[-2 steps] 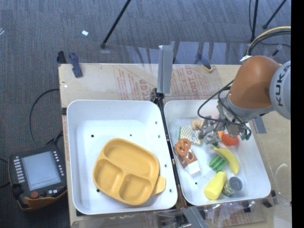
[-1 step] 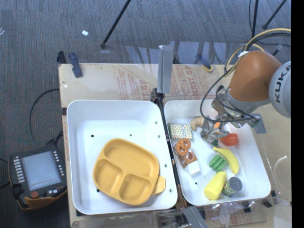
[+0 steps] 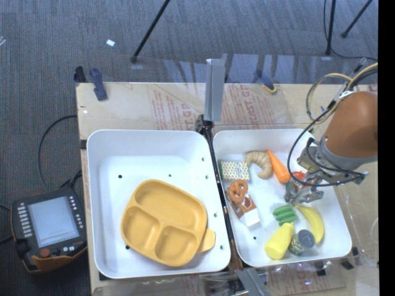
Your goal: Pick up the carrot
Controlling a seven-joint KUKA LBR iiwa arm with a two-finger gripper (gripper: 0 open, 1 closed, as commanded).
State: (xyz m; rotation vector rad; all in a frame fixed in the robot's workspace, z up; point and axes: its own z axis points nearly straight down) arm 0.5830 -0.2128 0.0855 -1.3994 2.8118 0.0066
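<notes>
**Carrot lies beside the tool in the right bin**

A croissant (image 3: 259, 163) touches the carrot (image 3: 278, 166) toward the bin's (image 3: 247, 137) far edge; banana (image 3: 313, 222) and green beans (image 3: 284, 214) lie nearer. The tool (image 3: 302, 193) hovers just beside the carrot; its opening cannot be told.

hand (image 3: 302, 193) just beside carrot (image 3: 278, 167), right bin (image 3: 342, 227); yellow tray (image 3: 163, 222), left bin (image 3: 105, 165)

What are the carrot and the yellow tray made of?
The carrot looks like smooth toy plastic: even orange colour, no leaves. The yellow tray also looks like plastic, with a matte finish and rounded moulded compartments. Neither can be told for sure from this view.
</notes>
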